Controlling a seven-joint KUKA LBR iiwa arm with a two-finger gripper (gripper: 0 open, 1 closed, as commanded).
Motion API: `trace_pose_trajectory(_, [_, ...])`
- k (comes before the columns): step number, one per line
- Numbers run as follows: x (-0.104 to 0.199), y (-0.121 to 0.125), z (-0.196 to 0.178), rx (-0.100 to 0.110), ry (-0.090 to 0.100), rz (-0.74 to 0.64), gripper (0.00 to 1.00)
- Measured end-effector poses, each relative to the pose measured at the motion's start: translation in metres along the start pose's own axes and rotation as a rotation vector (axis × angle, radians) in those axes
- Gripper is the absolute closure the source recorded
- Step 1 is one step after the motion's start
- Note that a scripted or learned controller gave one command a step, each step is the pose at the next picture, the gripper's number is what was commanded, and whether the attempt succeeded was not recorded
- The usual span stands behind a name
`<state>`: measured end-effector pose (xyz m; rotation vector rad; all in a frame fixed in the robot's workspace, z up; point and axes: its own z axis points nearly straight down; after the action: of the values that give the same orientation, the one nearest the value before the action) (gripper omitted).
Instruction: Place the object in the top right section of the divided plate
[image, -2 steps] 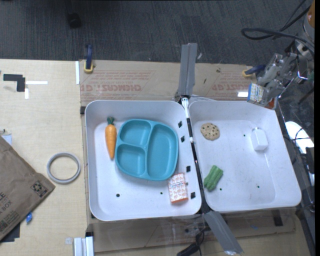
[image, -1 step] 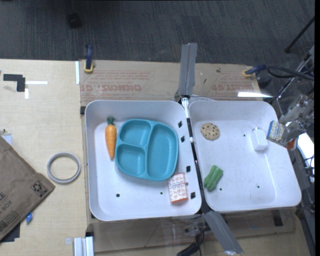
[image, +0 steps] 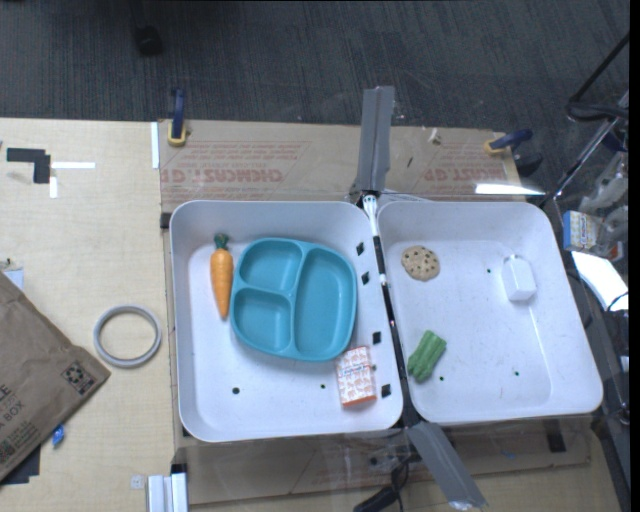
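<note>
A teal divided plate (image: 295, 298) lies in the left bin (image: 200, 400), with two small sections on its left and one long section on its right. An orange carrot (image: 221, 278) lies just left of the plate. A small red and white packet (image: 356, 377) rests below the plate's lower right edge. In the right bin (image: 560, 390) are a chocolate-chip cookie (image: 421, 263), a green pickle-like piece (image: 427, 355) and a small white object (image: 518, 278).
A roll of tape (image: 127, 335) and a brown cardboard piece (image: 35, 385) lie on the wooden bench left of the bins. Cardboard (image: 300, 165) lines the bench behind both bins, held by clamps. A grey divider strip (image: 376, 140) stands between the bins.
</note>
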<state>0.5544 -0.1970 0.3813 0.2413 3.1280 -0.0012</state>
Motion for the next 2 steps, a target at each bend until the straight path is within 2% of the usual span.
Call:
trace_pose_trajectory(1, [-0.0663, -0.0147, -0.0607, 0.000, -0.002, -0.229, 1.00])
trace_pose_trajectory(2, [-0.0680, -0.0148, -0.0697, -0.001, -0.007, -0.227, 1.00])
